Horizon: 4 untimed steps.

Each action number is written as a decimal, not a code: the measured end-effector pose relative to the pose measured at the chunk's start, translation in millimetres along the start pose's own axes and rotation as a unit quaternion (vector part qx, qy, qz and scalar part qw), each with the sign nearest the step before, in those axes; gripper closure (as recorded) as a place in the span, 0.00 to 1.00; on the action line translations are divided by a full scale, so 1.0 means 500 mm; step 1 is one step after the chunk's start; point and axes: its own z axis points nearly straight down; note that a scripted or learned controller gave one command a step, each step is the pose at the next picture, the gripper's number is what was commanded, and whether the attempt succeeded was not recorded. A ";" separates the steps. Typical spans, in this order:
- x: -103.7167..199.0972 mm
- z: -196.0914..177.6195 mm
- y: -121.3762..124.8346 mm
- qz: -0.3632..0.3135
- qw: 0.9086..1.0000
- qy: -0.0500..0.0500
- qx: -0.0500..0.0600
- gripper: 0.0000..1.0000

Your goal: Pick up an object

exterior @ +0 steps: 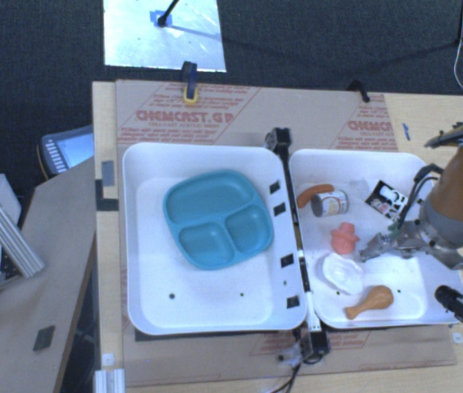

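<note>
The gripper (370, 249) hangs low in the right bin (403, 308), but I cannot tell its state from here. Its tip sits just beside the pink toy (344, 237), with a clear plastic piece (342, 272) and a drumstick (370, 300) below, a can (329, 203) and hot dog (314, 193) above. The blue divided plate (218, 218) lies in the left bin (145, 301).

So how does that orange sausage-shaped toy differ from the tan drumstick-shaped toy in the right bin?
The orange sausage-shaped toy is evenly slim and gently curved; the tan drumstick-shaped toy is fat at one end and tapers to a thin handle. The sausage is a deeper orange, the drumstick paler and browner. The sausage lies at the bin's far side beside a small can; the drumstick lies near the front edge. Both look like toy food, lying flat in the right white bin.
</note>
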 end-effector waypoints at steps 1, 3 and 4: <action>-0.002 -0.025 0.003 0.000 1.000 -0.001 -0.003 1.00; 0.037 -0.237 0.012 -0.003 1.000 -0.002 -0.005 1.00; 0.052 -0.332 0.023 -0.003 1.000 -0.002 -0.004 1.00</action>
